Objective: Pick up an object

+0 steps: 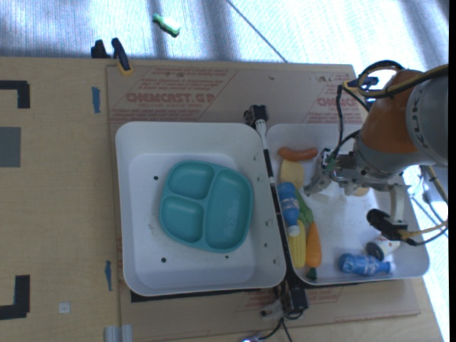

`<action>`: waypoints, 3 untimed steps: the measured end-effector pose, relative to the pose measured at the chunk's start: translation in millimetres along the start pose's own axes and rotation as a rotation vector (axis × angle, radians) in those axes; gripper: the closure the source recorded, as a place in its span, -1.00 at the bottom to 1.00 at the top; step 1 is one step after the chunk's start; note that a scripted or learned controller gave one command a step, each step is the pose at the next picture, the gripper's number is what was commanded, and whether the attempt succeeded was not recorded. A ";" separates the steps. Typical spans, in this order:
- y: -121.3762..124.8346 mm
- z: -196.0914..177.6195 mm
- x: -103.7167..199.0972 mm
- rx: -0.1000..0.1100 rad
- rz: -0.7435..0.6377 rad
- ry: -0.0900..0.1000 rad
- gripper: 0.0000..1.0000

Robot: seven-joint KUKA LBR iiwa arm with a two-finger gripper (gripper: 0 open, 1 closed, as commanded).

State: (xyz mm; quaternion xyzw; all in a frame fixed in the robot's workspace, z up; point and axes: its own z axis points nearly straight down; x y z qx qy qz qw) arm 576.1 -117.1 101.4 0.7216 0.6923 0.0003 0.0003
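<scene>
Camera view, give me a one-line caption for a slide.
KUKA arm's gripper hovers over the right bin of toy food; a teal divided plate sits in the left bin.

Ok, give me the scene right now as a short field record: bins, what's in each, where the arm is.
left bin: holds a teal divided plate
right bin: toy food along its left side: hot dog, cheese, blue bottle, corn, carrot
right bin, near corner: second blue bottle
arm: over the right bin, reaching in from the right
gripper: low beside the cheese; nothing seen between its fingers
</scene>
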 end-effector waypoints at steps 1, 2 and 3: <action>65.6 12.7 -33.5 -0.009 -0.075 0.000 -1.00; 67.0 1.2 -33.0 -0.013 -0.077 -0.002 1.00; -3.9 -126.1 -33.8 -0.002 -0.323 -0.001 1.00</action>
